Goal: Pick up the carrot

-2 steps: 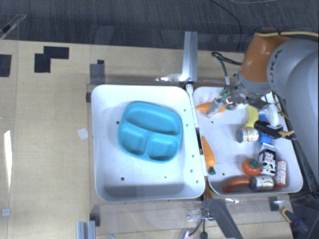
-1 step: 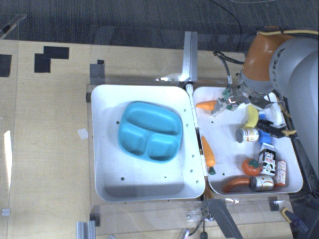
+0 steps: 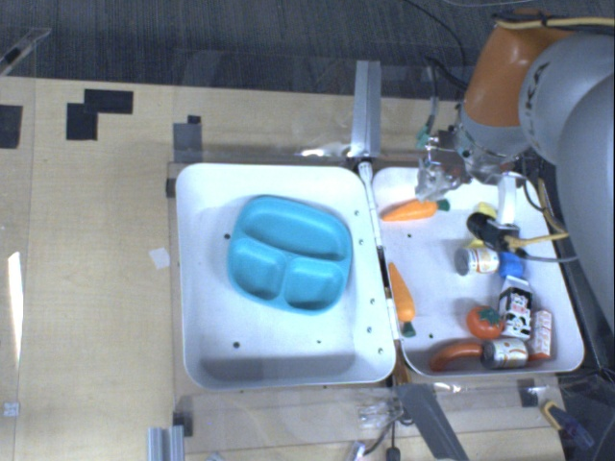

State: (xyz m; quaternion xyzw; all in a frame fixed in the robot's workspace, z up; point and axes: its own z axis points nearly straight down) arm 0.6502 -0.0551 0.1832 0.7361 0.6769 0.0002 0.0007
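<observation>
I see the hand (image 3: 434, 182) over the right bin (image 3: 437, 257), at the carrot's (image 3: 409, 211) green end (grip state I cannot tell).

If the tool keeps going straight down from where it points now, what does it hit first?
Probably the green-tipped end of the upper carrot, lying right under the tool in the right bin; depth is unclear, so contact is uncertain.

Your arm (image 3: 567, 94) is a bulky, smooth grey casing with rounded contours, and a glossy orange band (image 3: 500, 75) wraps it just above the wrist. Below that band you'll see the hand (image 3: 434, 182): a small cluster of silvery metal parts with a teal spot at its side. Thin dark cables trail above it.
</observation>
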